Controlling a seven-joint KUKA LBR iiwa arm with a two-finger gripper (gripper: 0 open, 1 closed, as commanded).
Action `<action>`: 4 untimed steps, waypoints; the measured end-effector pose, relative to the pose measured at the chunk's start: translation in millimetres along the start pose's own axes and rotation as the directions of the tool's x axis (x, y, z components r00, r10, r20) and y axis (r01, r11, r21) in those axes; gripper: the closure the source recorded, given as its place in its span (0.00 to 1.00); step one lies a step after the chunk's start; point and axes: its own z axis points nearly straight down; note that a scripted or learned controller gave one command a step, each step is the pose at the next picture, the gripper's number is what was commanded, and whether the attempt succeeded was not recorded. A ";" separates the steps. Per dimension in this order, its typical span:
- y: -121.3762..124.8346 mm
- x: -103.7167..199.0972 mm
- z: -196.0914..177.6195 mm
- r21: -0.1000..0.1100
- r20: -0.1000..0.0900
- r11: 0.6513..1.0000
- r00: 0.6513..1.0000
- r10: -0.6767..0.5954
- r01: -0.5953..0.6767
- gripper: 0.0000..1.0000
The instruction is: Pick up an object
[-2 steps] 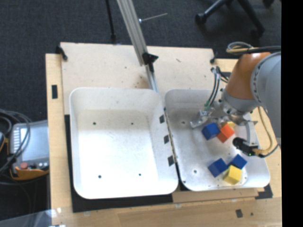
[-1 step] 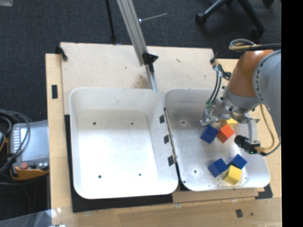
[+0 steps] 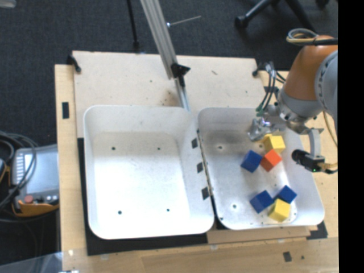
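Camera view: small yellow cube (image 3: 274,142) touching an orange one (image 3: 272,159); jaws' state unclear.

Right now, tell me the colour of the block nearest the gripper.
Yellow block, beside the gripper, camera view.

Even, fairly bright overhead light washes the left bin (image 3: 142,169) to near-white glare on its floor. The right bin (image 3: 227,147) beside it carries a soft grey shadow. The carpet (image 3: 68,16) beyond the worktop (image 3: 125,75) stays dark. Focus is slightly soft and grainy.
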 end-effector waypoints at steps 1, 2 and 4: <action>1.3 2.3 -64.7 -0.002 0.000 1.000 1.000 0.000 0.000 1.00; 2.4 0.9 -88.9 0.002 -0.001 1.000 1.000 -0.002 0.002 1.00; -10.2 107.3 -74.7 0.007 -0.003 1.000 1.000 -0.003 0.003 1.00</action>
